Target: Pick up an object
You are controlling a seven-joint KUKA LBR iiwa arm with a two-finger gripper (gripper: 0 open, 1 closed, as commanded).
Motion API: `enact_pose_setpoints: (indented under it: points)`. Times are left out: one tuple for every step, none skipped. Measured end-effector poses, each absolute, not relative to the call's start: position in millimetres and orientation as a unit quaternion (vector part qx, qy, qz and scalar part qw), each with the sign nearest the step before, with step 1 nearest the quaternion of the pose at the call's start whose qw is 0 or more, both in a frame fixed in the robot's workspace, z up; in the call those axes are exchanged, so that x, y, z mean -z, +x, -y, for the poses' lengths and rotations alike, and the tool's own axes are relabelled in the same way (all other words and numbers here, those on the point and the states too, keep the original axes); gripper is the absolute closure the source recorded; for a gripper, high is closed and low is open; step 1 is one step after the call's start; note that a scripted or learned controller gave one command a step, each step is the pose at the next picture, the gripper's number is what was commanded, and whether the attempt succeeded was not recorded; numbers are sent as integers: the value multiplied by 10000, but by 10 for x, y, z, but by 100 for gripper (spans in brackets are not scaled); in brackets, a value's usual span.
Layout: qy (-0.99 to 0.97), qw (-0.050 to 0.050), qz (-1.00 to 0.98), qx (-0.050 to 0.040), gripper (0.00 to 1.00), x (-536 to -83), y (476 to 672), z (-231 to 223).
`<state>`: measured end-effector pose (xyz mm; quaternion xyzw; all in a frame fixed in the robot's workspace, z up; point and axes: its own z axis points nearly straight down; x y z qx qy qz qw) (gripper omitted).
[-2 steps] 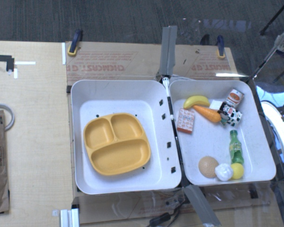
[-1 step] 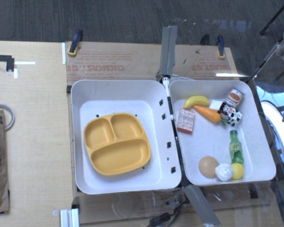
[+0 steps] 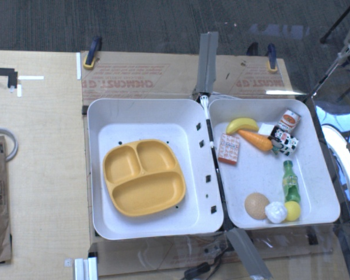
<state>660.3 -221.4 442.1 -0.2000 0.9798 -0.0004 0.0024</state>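
Nothing is yet picked up: banana, carrot, green bottle and egg lie in the right bin; the hand's state cannot be told.

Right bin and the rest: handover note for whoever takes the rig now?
Left bin: yellow divided plate, lying flat.
Right bin: banana, carrot, small pink box, can and a black-and-white toy along the far side; green bottle, tan egg-shaped ball, white ball and lemon near the front.
Done: nothing lifted, every item rests in a bin.
Left: choose an item, grasp it and lift it out.
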Motion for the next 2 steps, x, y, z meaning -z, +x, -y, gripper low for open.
enact_pose_setpoints:
  points:
    - [-2621, 19, -9650, 2, 100, -4423, 6165, 1811]
    - [-5000, 21, -8660, -2, 100, -4410, 6602, 2217]
